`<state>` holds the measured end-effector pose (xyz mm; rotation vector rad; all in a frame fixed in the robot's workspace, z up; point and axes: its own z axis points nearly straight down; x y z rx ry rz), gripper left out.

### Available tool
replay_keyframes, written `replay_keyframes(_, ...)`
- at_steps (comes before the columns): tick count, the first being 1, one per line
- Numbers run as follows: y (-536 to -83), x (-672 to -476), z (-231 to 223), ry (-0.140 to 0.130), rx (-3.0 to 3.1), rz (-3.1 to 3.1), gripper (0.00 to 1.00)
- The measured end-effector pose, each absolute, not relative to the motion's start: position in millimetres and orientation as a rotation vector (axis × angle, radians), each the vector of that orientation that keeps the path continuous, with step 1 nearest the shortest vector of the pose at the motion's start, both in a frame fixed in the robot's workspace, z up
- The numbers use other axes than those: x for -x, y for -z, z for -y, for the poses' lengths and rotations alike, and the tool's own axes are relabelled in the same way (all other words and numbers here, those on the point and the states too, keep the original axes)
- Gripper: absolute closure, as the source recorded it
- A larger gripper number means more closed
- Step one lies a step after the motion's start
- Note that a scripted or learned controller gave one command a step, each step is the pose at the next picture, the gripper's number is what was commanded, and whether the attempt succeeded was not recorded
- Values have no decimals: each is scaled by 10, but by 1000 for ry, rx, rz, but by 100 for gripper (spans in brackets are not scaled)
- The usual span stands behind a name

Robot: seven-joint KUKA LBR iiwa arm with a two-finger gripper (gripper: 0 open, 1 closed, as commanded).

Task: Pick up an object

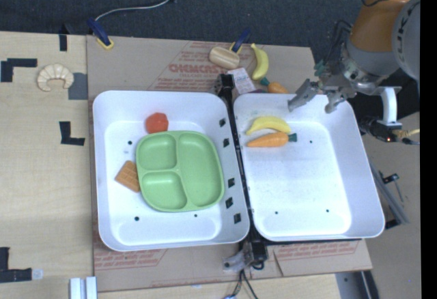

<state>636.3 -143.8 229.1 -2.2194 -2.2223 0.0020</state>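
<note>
Hovering open jaws (316, 97) above curved banana (268, 125), tapered carrot (269, 140) in right bin (355, 175)

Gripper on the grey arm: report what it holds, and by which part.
Nothing is held. The open two-finger gripper hangs over the right white bin's far rim, apart from the yellow banana and orange carrot.

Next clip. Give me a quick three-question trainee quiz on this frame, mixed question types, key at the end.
1. True or false: the carrot lies in the right bin.
2. What touches the carrot's far side? A) tomato B) banana C) croissant
3. Fill in: the green plate has ___ compartments.

Key: 1 true. 2 B, the banana. 3 three. Extra note: the gripper hovers at the right bin's far edge with fingers spread, holding nothing.
</note>
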Motion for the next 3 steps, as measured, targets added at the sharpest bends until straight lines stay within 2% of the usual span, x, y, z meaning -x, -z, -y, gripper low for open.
replay_keyframes(1, -1061, -6417, 1149, -3, 2218, 2220, 0)
replay_keyframes(2, -850, -6670, 1337, -9, 2207, 2219, 0)
replay_keyframes(3, -922, -6645, 1342, -22, 2199, 2217, 100)
